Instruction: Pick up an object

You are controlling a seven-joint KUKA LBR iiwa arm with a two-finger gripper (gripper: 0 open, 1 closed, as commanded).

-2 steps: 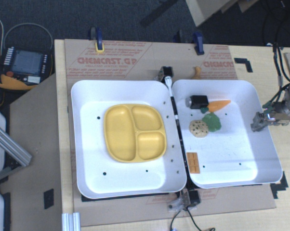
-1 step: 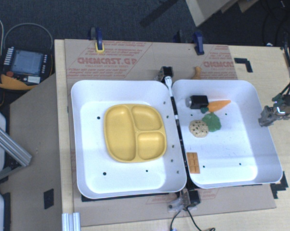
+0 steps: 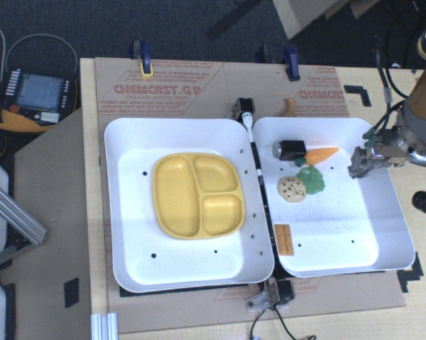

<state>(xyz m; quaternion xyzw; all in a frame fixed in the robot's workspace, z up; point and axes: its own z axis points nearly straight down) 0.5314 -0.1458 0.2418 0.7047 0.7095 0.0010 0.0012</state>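
I have the gripper (image 3: 361, 163) over the right bin (image 3: 383, 225), near its far right side, and from this slanted view I cannot tell how it is set. Nothing looks to be carried beneath it. The candidates lie to its left in a tight cluster: an orange carrot (image 3: 322, 154) nearest, a black block (image 3: 291, 149) beyond that, a green toy (image 3: 313, 180) below-left, and a cookie (image 3: 292, 188) touching the green one. A flat orange card (image 3: 283, 239) sits further left and lower. My worry is the crowding: coming down on the carrot could nudge its neighbours or pinch two things at once. The card looks too flat to catch. The yellow tray (image 3: 198, 195) is far left, out of play.
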